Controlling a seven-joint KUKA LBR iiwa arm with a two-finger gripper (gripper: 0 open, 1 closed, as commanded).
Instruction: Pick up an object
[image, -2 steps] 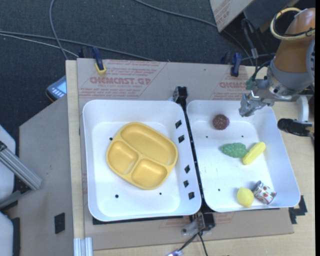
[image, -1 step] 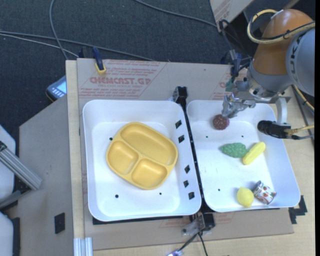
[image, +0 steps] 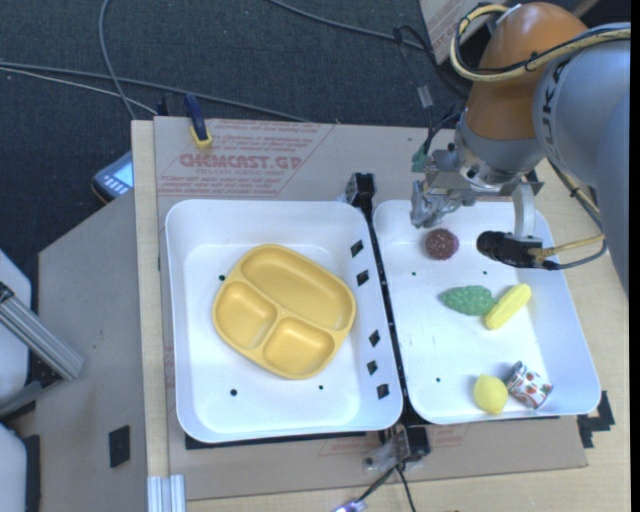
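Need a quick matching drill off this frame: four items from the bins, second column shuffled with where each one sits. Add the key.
Things:
1. yellow divided plate
2. dark red ball
3. green toy
4. lemon

Places:
A. near edge of the right bin, beside a small printed packet
B. far end of the right bin, just below the gripper
C. left bin, near its middle
D. middle of the right bin, touching the yellow corn

Pairs: 1-C, 2-B, 3-D, 4-A

Two bins (image: 190, 300), one tray (image: 284, 310), five toys (image: 468, 299)
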